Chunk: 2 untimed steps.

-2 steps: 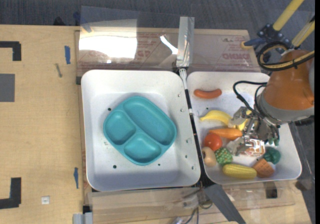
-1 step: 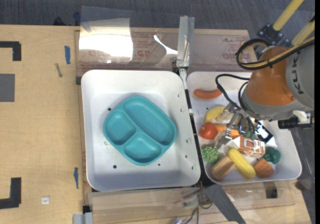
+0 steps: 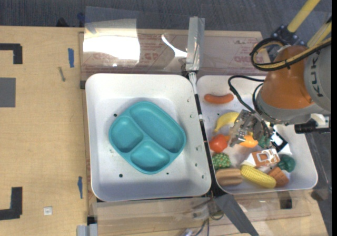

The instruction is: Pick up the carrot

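Nearest me, 1 yellow plastic corn cob lay at 6 o'clock; my gripper pinched the small orange plastic carrot, lift remaining.

A teal divided plate lies in a white bin; nearby, yellow corn, a red sausage, and perhaps an orange carrot.

the small orange carrot lies in the right bin, mostly hidden among toy foods.
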{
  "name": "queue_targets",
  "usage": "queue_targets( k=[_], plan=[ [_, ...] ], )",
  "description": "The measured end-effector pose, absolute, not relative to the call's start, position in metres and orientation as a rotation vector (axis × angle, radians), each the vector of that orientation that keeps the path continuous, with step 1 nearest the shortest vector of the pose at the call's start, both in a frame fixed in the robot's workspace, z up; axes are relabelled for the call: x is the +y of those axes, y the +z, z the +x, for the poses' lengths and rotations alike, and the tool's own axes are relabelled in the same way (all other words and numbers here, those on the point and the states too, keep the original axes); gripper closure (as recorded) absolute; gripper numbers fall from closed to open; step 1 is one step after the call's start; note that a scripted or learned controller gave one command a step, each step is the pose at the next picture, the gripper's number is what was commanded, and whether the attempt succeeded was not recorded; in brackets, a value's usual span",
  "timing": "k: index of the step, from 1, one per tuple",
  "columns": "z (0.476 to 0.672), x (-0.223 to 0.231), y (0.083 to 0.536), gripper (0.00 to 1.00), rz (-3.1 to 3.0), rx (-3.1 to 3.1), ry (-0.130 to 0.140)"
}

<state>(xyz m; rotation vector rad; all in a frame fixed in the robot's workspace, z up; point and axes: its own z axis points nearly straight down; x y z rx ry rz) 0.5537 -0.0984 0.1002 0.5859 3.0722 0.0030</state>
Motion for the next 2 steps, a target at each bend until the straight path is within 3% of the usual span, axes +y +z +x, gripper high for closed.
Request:
queue_targets(
  k=[1,2],
  plan=[
    [0.540,-0.039,0.198,1.00,0.359,3.106,0.004],
    [0.561,-0.090,0.255,1.00,0.131,3.127,-0.003]
  ],
)
